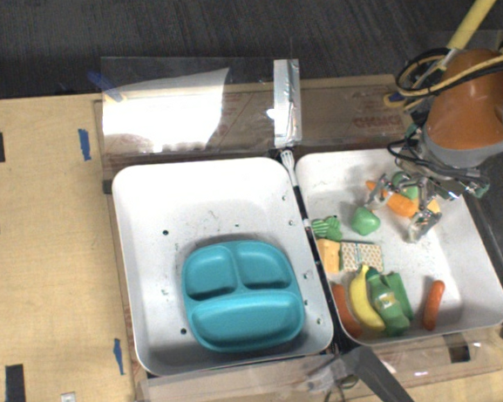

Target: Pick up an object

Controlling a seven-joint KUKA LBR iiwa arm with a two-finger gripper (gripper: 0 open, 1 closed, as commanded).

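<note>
Your gripper point(402, 202) looks pinched on the small orange toy point(401, 204), but it's barely caught; could slip when you lift.

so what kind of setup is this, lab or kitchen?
Most likely a robot-grasping lab bench, not a kitchen: two white bins on a cardboard-covered bench with blue tape marks, toy food like a banana, and a teal divided tray. The arm's hand hangs over the right bin.

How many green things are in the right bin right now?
3 that I can make out: a small round green piece mid-bin, a green toy against the left wall, and a green packet beside the banana. The pile may hide more.
</note>
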